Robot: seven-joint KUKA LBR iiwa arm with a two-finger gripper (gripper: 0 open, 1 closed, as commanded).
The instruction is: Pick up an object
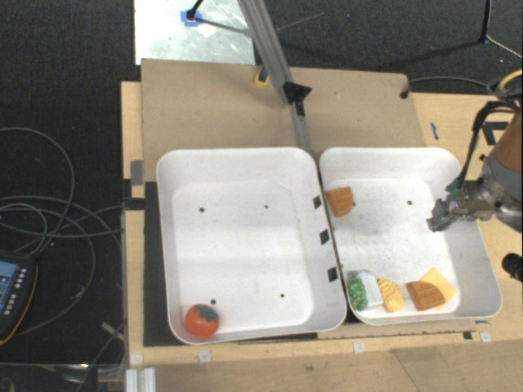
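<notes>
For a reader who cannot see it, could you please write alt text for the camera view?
A grey robot arm reaches in from the right, its gripper over the right white bin, which holds an orange block by its left wall and a green-and-white item and yellow-orange pieces along its front. The left bin holds a tomato in its front corner.

A light wooden bench (245, 104) is carrying two shallow white bins lying side by side and touching along their inner rims. The left bin (237, 166) is sitting toward the bench's middle, the right bin (392, 162) beside it toward the right edge. A brown board is covering the bench's far part.
</notes>
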